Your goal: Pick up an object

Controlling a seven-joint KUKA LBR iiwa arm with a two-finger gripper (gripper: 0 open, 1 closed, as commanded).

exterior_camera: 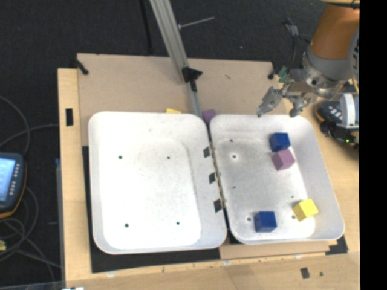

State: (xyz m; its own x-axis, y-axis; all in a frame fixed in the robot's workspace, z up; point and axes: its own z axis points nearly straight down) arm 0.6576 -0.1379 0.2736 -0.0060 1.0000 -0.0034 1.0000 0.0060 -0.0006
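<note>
Broad bench (254, 77) of flat tan board, square-cornered, set on dark speckled flooring. On it, two shallow white bins side by side, both smooth, matte, round-cornered, faintly dusted with grey. Left bin (103, 162) marked by four small dark dots and a raised inner panel outline. Right bin (242, 180) bearing four small blocks. Between the two, a seam with dark clips.

Grey arm (335, 26) with an orange band reaching in from the right, rounded and glossy. Slanting down from the top, a ribbed aluminium bar (166, 26) ending in a black clamp near the bins' far edge. At far left, off the bench, a handheld pendant (11, 180) with a bluish screen and orange trim, cables trailing beside it.

Gripper (278, 104) hanging above the far rim of the right bin, metallic, two fingers spread apart, nothing between them.

Blocks, all matte cubes with crisp edges: blue cube (279, 141) near the far side, purple cube (283, 159) just beside it toward the near side, second blue cube (265, 221) near the front rim, yellow cube (305, 209) close to the front right corner. Behind the bins on the board, a small purple piece (208, 115) and a yellow sliver (173, 110), both partly hidden by the rims.
</note>
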